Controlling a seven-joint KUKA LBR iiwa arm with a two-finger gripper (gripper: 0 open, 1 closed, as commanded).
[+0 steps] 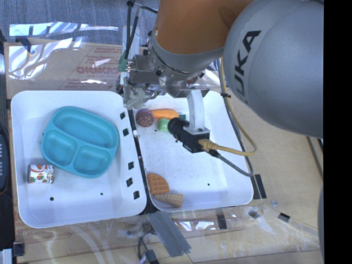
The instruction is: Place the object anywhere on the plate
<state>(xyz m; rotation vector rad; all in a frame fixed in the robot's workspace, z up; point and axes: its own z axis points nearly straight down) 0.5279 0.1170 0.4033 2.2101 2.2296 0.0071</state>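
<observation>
A light blue plate with three compartments lies in the left bin. In the right bin, near its far left corner, sit a dark red round piece, an orange carrot and a small green piece. My gripper hangs over the far end of the divider between the bins, just left of and above the dark red piece. The bulky wrist hides most of it. I see nothing held in it.
A small can with a red pattern lies at the left bin's left side, beside the plate. A round waffle and a tan stick rest at the right bin's near left corner. A black camera block with a yellow cable hangs over the right bin.
</observation>
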